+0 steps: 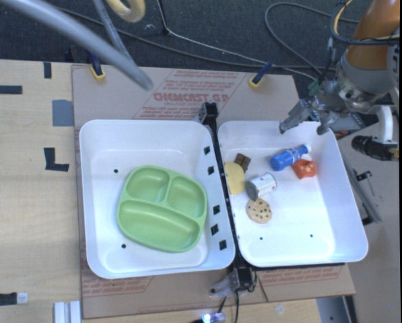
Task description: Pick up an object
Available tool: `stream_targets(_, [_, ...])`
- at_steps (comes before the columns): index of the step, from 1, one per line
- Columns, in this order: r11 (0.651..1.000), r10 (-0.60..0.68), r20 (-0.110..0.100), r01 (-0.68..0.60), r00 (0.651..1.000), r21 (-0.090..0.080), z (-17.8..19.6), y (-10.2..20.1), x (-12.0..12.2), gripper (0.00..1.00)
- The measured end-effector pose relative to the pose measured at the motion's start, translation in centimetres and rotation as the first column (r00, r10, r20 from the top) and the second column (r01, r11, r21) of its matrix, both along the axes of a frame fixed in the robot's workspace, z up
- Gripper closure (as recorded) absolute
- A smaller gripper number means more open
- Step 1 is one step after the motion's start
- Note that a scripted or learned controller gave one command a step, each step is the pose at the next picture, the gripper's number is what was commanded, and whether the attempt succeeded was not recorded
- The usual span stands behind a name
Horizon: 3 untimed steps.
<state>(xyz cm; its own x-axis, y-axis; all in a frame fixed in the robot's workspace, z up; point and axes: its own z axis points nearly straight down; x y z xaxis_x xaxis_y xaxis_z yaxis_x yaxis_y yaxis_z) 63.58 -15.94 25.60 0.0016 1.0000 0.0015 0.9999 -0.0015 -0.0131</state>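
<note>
Nothing is picked yet. The gripper (307,116) hangs at upper right over the right bin's (335,241) far rim, fingers spread, holding nothing. The bottle (289,157), red block (305,169), cup (260,186) and cookie (259,211) lie in that bin; descent and grasp remain.

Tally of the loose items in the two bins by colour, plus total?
Green: 1, divided plate
Blue: 1, bottle
Red-orange: 1, small block
Yellow: 1, flat piece
Brown: 2, cookie and small dark piece
Grey-white: 1, can
Total: 7
</note>
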Motion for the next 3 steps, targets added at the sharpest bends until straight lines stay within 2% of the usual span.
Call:
stream_targets(1, [1.000, 0.003, 0.012, -0.003, 1.000, -0.002, 0.7, 0.0, 0.2, 0.00])
stream_targets(2, [1.000, 0.003, 0.008, -0.003, 1.000, -0.002, -3.9, 0.7, 0.4, 0.00])
stream_targets(3, [1.000, 0.003, 0.006, -0.003, 1.000, -0.002, -10.3, 0.5, 0.6, 0.00])
